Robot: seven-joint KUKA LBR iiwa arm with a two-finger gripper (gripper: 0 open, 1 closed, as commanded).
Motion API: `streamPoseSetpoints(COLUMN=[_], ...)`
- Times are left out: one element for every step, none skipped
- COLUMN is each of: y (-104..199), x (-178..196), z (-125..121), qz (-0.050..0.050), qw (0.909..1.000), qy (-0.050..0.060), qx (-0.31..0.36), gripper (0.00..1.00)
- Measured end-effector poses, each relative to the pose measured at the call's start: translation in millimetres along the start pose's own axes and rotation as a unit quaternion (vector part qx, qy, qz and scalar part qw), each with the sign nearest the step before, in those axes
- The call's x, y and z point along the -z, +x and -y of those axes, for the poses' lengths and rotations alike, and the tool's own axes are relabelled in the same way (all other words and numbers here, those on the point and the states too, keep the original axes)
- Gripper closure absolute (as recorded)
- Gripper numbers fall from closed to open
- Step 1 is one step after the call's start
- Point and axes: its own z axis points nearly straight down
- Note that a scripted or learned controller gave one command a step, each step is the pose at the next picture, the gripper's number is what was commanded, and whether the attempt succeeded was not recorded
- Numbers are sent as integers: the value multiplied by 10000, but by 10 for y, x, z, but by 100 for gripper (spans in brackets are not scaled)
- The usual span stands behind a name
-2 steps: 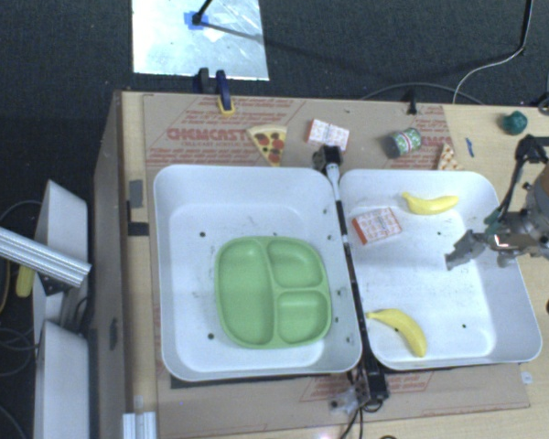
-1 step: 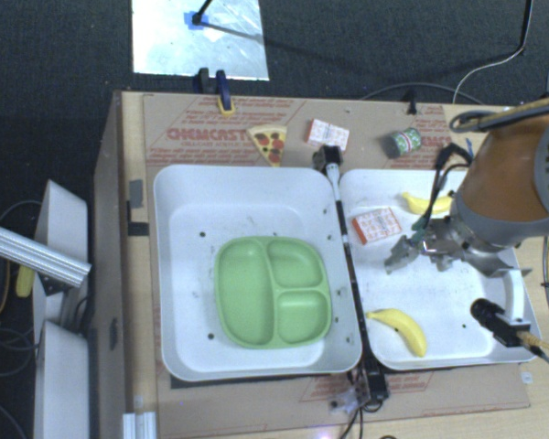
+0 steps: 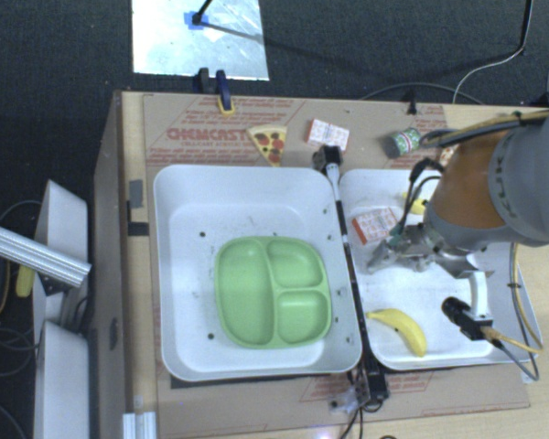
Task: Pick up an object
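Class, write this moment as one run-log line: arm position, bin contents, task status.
gripper: over right bin, near red-white packet | banana: lying in right bin | green tray: in left bin | pick: not yet shown

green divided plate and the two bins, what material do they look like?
Green divided plate: likely molded plastic, matte to satin; uniform pale green, soft rounded compartment ridges, faint sheen. Left bin and right bin: probably thin formed plastic, smooth white, rounded corners and rolled rims; painted metal can't be excluded.
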Motion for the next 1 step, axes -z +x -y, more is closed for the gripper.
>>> streamPoseSetpoints(y=[-76], x=[3], z=[-853], qz=[-1], qw=[10000], qy=[-5], qx=[16], gripper=[0])
